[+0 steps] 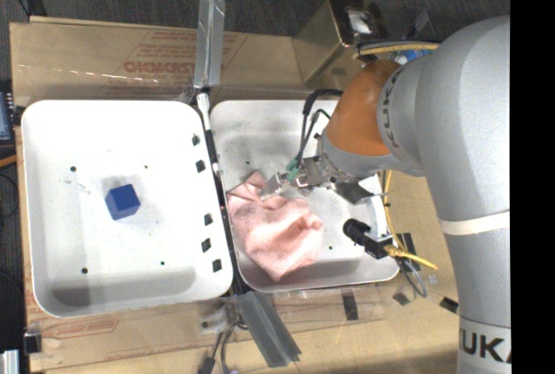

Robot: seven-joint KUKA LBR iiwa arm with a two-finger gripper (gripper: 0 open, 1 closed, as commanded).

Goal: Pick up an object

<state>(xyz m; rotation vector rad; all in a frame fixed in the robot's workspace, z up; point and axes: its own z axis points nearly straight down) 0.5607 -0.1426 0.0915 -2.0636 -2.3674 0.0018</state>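
A crumpled pink cloth (276,229) lies in the right bin (260,125), toward its front left. A blue cube (123,200) sits in the left bin (52,138), left of its middle. My gripper (284,179) hangs low over the right bin, right at the cloth's upper edge, with the grey arm and its orange band reaching in from the right. The fingertips look close to the cloth, and the view is too small to show whether anything sits between them.
A metal divider (209,42) runs between the two bins. A brown cardboard sheet (104,55) lies behind the bins, and a tan box (334,38) stands at the back right. The arm's bulk covers the right bin's right side.
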